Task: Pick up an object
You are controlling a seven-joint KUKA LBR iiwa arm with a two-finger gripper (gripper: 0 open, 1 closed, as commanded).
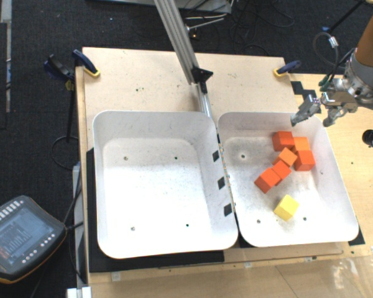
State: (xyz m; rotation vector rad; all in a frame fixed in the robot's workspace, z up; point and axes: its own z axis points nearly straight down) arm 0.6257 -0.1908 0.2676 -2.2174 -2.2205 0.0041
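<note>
Blocks: a cluster of orange blocks (288, 156) and one yellow block (286, 207) lie in the right bin (336, 222), grouped for pickup. The hand (318, 113) hovers above that bin's far rim, fingers spread and empty, staged for descent.

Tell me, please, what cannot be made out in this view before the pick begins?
- Arm: cut off by the right edge of the camera view.
- Tool: too small and blurred to judge its state.
- Orange blocks: clustered, so their count and touching faces are unclear.
- Yellow block: its underside is hidden.
</note>
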